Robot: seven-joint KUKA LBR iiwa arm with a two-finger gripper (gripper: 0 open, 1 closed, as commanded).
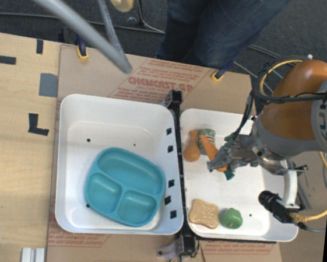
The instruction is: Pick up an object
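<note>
The right bin [258, 226] holds several toy foods. An orange carrot [207, 145] lies at its upper left, next to a green can [208, 133] and a brown peanut-shaped piece [191, 150]. My gripper [221, 166] is down over the carrot's lower right end, and a bit of orange shows right under it. The carrot's upper end still rests in the bin. A slice of toast [204, 214] and a green round fruit [233, 218] lie near the front wall, away from the gripper.
The left bin [68, 146] holds a teal divided plate [125, 186]. A black divider [175, 158] runs between the bins. The grey and orange arm [298, 107] covers the right bin's far right side. A grey pole [60, 7] crosses the upper left.
</note>
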